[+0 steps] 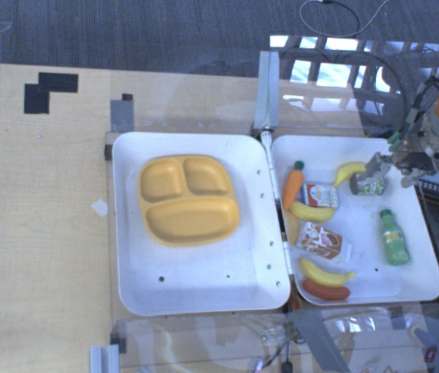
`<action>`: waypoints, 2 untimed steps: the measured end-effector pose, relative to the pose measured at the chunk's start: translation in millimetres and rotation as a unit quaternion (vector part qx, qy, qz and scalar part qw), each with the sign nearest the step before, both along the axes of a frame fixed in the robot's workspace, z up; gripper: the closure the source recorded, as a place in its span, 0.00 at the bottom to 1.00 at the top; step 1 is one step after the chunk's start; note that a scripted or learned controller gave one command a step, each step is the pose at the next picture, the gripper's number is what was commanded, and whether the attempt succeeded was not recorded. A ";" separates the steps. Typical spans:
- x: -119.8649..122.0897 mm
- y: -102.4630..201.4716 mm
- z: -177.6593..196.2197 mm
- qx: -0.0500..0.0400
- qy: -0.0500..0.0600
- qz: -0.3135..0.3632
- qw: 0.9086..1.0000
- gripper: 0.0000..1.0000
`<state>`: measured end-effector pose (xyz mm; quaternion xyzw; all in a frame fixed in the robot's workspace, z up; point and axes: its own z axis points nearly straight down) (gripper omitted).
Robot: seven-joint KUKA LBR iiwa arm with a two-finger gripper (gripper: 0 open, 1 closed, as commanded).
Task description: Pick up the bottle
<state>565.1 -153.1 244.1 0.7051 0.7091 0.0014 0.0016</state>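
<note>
The green bottle lies on its side in the right bin, near that bin's right wall, cap pointing to the far side. My gripper hangs over the far right part of the same bin, beyond the bottle and apart from it. It is open, with nothing between its fingers. One finger is next to a yellow banana.
The right bin also holds a carrot, a second banana, two small snack packs, a third banana and a red sausage. A yellow divided tray sits in the left bin.
</note>
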 end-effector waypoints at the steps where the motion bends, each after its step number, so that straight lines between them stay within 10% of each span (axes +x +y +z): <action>1: 7.0 -52.2 -149.4 -0.001 -0.001 0.105 0.994 0.00; 2: -3.9 -23.5 -154.9 -0.002 -0.004 0.107 0.994 0.00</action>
